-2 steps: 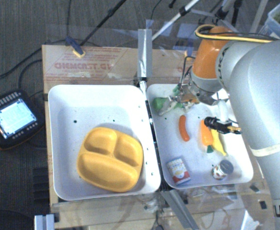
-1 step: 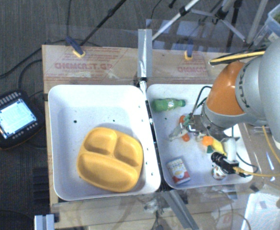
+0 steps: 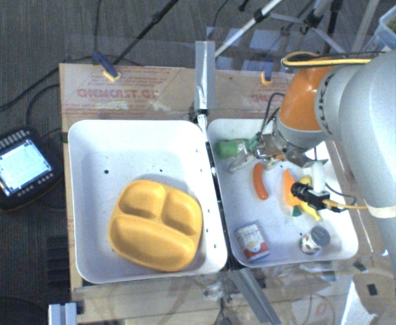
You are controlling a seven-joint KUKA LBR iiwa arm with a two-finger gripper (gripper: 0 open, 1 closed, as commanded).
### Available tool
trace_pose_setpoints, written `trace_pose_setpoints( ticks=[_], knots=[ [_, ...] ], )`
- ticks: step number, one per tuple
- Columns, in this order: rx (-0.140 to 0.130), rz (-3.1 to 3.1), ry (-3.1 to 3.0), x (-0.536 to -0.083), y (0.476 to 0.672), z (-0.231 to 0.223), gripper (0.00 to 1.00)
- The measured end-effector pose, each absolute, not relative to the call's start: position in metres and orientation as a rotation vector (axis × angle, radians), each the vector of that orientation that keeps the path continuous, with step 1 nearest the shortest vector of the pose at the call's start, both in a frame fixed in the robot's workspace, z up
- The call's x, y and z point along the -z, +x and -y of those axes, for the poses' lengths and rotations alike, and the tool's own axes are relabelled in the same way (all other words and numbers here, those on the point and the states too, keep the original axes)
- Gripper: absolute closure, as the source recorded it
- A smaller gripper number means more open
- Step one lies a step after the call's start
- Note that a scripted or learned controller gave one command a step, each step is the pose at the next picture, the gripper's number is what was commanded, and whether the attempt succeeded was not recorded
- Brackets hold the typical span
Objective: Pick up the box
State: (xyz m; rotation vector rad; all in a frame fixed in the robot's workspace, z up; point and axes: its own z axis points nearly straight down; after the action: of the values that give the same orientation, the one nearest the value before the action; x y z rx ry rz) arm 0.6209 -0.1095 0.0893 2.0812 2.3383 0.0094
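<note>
The small box (image 3: 252, 241) is seen lying well short of the gripper (image 3: 262, 151), which is placed beyond the carrot (image 3: 260, 181). Finger state cannot be told. Approach is judged pending; repositioning over it is required.

A robotics lab, judging by a grey industrial arm (image 3: 360, 120) over two white bins (image 3: 82, 202), a teach pendant (image 3: 18, 168) on carpet, trailing cables (image 3: 137, 26) and tripod legs (image 3: 299, 12).
</note>
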Motion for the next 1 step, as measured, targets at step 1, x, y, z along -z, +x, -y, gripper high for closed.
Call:
trace_pose_setpoints(
  ticks=[1],
  knots=[
    [0.036,-2.382,2.086,-0.0872,0.6624,0.1081,0.00]
  ],
)
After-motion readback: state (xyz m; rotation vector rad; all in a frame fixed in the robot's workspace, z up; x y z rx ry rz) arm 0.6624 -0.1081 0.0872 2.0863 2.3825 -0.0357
